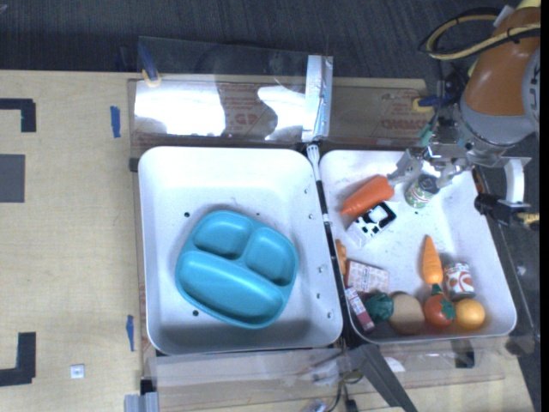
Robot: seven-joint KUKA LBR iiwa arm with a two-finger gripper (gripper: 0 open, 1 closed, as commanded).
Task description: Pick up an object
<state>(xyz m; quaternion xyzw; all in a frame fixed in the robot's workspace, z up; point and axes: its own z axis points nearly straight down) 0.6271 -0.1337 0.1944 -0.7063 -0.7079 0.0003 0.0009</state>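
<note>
Roughly over the back of the right bin (pixel 502 264), gripper (pixel 422 181) hovering with fingers apart and nothing between them, just beside the big orange carrot (pixel 367 193) and the black-and-white block (pixel 375 220). Best bet: shift toward the carrot's middle, turn to straddle its short width, drop straight down, close only once both fingers flank it. Worth avoiding the crowded front corner with small carrot (pixel 431 262), tomato (pixel 439 309) and potato (pixel 407 312); left bin (pixel 163 316) with teal tray (pixel 236 266) irrelevant.
</note>
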